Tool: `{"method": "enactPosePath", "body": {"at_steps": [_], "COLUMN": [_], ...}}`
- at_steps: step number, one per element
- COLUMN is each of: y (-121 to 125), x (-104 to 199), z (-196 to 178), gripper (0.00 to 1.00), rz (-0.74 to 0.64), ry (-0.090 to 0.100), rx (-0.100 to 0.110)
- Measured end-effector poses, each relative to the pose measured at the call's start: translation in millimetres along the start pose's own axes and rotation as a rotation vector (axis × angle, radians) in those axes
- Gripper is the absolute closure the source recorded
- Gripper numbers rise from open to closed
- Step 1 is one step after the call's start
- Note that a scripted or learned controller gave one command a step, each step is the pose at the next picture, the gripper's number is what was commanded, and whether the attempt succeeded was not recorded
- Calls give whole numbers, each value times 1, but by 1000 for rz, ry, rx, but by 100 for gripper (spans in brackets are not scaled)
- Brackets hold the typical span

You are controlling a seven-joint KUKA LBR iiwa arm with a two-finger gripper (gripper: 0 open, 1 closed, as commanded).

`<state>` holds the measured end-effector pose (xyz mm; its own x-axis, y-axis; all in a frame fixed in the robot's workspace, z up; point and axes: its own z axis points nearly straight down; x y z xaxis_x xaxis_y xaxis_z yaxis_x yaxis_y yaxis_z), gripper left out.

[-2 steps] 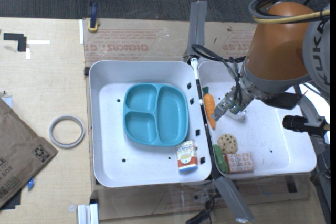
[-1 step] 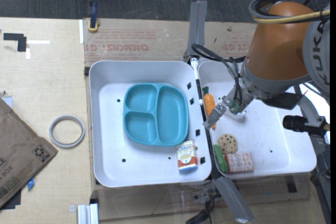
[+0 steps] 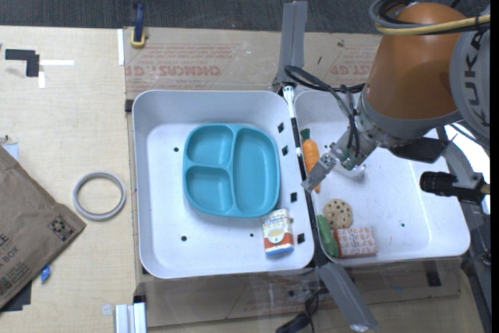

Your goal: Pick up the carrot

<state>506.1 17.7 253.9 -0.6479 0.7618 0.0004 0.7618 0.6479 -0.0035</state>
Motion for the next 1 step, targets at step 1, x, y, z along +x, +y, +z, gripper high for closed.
{"method": "enactPosePath", "body": {"at_steps": [1], "y": [20], "x": [-28], "z": [65], "gripper": [0], "rz": [-117], "ry": [2], "rx": [1]}}
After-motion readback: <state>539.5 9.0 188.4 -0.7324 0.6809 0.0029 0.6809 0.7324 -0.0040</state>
